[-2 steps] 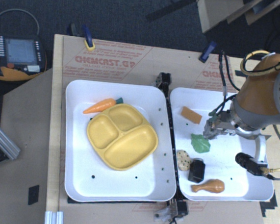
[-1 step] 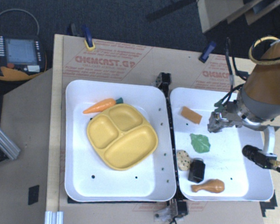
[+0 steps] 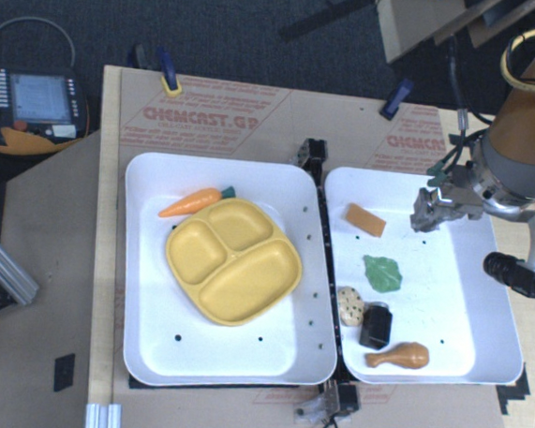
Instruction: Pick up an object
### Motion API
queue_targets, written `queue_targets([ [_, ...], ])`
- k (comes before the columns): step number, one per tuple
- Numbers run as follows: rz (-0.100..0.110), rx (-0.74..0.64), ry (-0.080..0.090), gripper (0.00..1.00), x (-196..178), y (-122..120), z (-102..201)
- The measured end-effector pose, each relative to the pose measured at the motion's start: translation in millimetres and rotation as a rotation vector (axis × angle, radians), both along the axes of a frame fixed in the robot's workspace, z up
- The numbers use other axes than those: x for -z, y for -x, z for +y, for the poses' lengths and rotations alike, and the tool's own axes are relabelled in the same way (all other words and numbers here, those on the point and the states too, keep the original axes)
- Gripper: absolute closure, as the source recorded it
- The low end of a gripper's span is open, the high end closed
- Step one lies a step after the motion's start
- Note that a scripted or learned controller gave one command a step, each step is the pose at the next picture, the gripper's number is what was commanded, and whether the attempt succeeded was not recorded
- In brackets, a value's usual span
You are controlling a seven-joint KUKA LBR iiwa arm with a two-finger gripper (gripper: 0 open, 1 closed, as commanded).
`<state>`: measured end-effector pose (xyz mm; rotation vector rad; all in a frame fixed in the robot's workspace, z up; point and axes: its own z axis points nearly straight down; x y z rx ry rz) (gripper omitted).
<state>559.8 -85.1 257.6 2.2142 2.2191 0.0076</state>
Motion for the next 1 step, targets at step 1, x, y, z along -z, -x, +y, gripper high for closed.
queue_targets([
  [1,0.006,-0.003,-0.002,1.0,2.4,-10.6,43.0],
])
